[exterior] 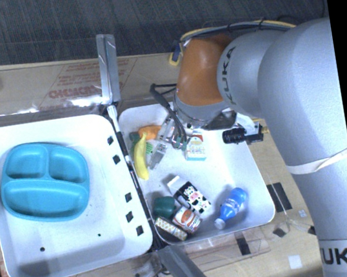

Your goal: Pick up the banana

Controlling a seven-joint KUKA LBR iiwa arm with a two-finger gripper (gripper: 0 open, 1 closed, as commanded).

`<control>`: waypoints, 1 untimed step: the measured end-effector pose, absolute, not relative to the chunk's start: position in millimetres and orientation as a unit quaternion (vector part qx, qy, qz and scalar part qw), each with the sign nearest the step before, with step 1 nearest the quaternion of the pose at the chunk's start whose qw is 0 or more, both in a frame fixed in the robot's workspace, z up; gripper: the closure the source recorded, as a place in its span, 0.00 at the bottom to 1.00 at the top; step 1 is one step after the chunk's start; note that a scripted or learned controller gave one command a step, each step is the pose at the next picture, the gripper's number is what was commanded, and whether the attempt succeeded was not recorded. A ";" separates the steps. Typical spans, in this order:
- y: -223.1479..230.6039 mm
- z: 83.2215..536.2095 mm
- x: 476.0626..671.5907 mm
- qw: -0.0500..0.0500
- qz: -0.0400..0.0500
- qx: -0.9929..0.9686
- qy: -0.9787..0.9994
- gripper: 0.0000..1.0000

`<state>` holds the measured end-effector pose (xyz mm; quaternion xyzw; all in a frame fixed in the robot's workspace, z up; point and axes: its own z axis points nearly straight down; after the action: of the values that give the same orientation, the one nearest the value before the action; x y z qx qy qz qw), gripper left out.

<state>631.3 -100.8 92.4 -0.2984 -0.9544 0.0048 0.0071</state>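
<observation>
just beside the gripper (163, 144), toward the right bin's (251, 174) left wall, lies the banana (140, 157), its long axis running along that wall, while the finger state is something i cannot tell.

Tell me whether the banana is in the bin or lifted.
In the bin: the banana lies against the right bin's left wall.

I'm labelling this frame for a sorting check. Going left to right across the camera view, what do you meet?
Blue divided plate in the left bin → banana → gripper → small carton → blue bottle → grey arm.
</observation>
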 end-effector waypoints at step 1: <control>-93.4 93.1 613.8 -0.001 0.001 -0.135 -0.991 0.00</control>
<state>613.8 -93.4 93.1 -0.1347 -0.9909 0.0012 -0.0006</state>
